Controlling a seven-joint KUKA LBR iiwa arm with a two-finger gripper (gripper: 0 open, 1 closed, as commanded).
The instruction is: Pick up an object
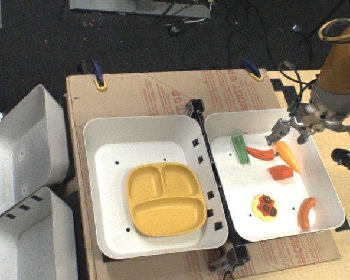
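— Nearest the lens, what's down at the bottom edge?

— Black clamp hardware (229, 258) at the near end of the divider between the two bins, sitting on the brown board (154, 84) that carries everything. Dark speckled floor (39, 44) lies beyond the board, with loose cables and a grey metal bar (137, 5) up top. Two spare white tubs (23, 175) lean at the left, off the board.

— And the bins themselves?

— Left bin (104, 141) holds a yellow divided plate (165, 198), three compartments, lying flat a little toward the near side. Bare white floor runs around the plate on all sides. Right bin (325, 174) holds the toy food: a green stick (240, 149), a red pepper (261, 153) just beside it, an orange carrot (287, 155), a red chunk (281, 172) below the carrot, a small pizza round (265, 207), and a sausage (306, 212) near the near-right corner.

— Much room to move in there?

— The far strip and the left near quarter of the right bin are open. The pieces bunch toward the middle and right wall.

— Where's the gripper?

— Gripper (291, 130) hangs over the right bin's far-right area, beneath the orange-banded wrist. Its two fingers stand apart with nothing between them. The carrot lies just below and between them, its upper end closest; I cannot tell whether they touch it. The pepper's right tip is near the left finger.
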